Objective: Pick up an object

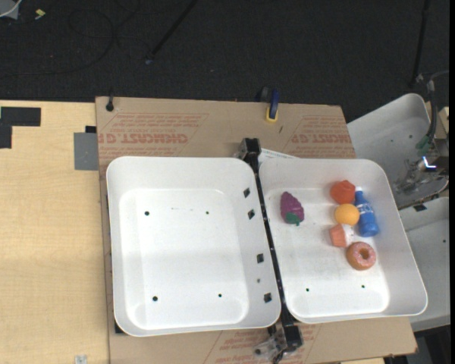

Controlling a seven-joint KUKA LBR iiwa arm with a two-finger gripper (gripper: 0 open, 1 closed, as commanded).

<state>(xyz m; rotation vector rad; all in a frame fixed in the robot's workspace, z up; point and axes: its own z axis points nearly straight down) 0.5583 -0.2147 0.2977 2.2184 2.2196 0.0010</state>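
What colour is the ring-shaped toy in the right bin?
Pinkish brown, like a doughnut; camera view.

Purple eggplant (291, 207) mid right bin, apart — orange, blue, red toys clustered right

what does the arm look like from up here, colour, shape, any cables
The arm comes in at the right edge as a broad, smooth, pale grey shell with a rounded end, beside the right bin. Below that end sits a cluster of darker metal parts with small bright glints, too small and blurred to make out. A thin dark cable runs down towards it from the top. I can't make out any markings.
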